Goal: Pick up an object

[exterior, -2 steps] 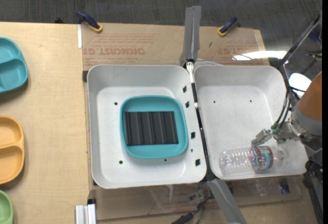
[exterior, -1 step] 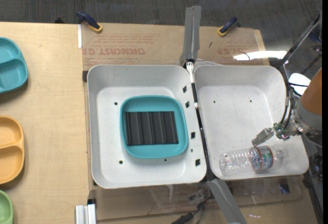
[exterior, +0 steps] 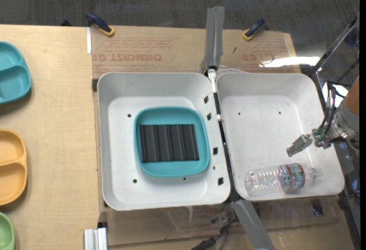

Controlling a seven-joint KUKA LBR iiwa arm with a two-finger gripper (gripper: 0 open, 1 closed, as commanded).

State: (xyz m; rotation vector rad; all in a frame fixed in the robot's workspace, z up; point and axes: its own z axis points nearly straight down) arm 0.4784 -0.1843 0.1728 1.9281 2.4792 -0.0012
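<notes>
A clear plastic bottle (exterior: 280, 178) with a coloured label lies on its side near the front wall of the right bin (exterior: 257, 100). My gripper (exterior: 305, 143) hangs over the right side of that bin, a little above and to the right of the bottle and apart from it. Nothing shows in its grasp. A teal tray with a dark ribbed insert (exterior: 170, 142) sits in the middle of the left bin (exterior: 114, 129).
The arm (exterior: 347, 111) comes in over the right bin's right wall. Teal (exterior: 12, 78), orange (exterior: 11, 166) and green (exterior: 4, 233) plates lie on the bench at far left. A cardboard sheet with two clamps (exterior: 100, 24) lies behind the bins.
</notes>
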